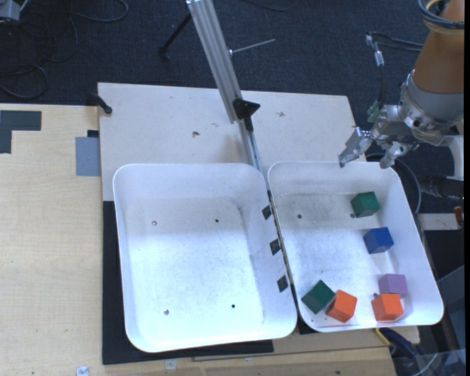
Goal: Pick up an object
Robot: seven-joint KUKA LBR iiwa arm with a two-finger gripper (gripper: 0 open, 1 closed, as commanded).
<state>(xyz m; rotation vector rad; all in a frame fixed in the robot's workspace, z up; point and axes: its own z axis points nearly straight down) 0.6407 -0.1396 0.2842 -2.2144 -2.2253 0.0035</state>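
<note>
The right bin (329, 180) holds several cubes: a green one (365, 204) near the back, a blue one (378, 240) below it, a lilac one (392, 284), an orange one (388, 307) at the front right, another orange one (342, 305) and a dark green one (319, 296) at the front. My gripper (370, 156) hangs above the bin's back rim, up and a little right of the green cube, open with nothing between its fingers.
The left bin (141, 210) lies beside the right one, with a row of black clips (275, 246) along the shared wall. A slanted aluminium bar (219, 57) rises from behind the bins. Cables run along the bench's right side.
</note>
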